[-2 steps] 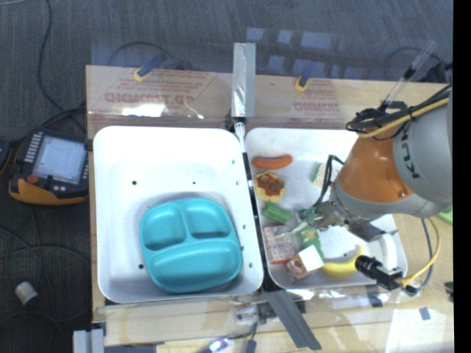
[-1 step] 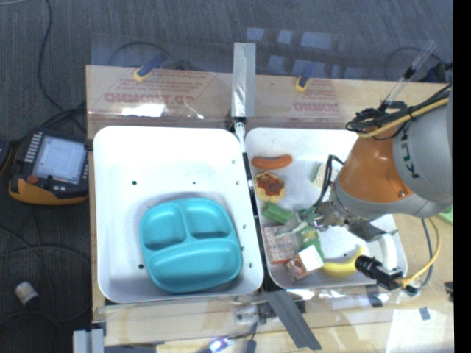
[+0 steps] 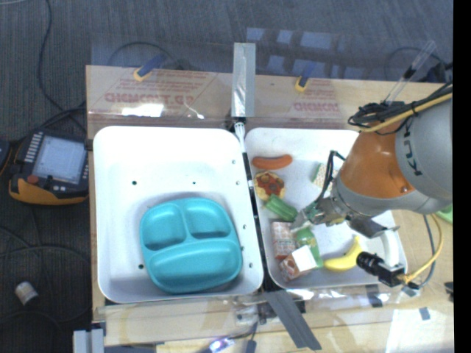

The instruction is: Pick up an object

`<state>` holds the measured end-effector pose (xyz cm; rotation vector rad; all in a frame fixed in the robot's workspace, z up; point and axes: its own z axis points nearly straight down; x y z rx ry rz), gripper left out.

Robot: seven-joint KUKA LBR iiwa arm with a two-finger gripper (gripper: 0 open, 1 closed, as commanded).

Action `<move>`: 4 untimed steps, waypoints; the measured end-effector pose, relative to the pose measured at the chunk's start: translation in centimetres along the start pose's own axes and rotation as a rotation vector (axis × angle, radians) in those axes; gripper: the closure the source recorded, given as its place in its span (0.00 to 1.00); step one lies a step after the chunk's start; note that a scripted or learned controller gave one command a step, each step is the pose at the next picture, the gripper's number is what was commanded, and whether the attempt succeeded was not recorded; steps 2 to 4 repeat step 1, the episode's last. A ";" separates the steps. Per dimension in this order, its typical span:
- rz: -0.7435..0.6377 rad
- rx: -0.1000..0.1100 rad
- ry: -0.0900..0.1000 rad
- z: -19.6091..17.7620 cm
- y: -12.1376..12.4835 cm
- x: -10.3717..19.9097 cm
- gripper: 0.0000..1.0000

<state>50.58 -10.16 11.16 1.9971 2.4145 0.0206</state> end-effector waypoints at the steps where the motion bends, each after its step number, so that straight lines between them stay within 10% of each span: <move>1: 0.151 0.019 -0.005 -10.6 2.8 2.4 1.00; 4: 0.151 0.019 -0.005 -10.6 2.8 2.4 1.00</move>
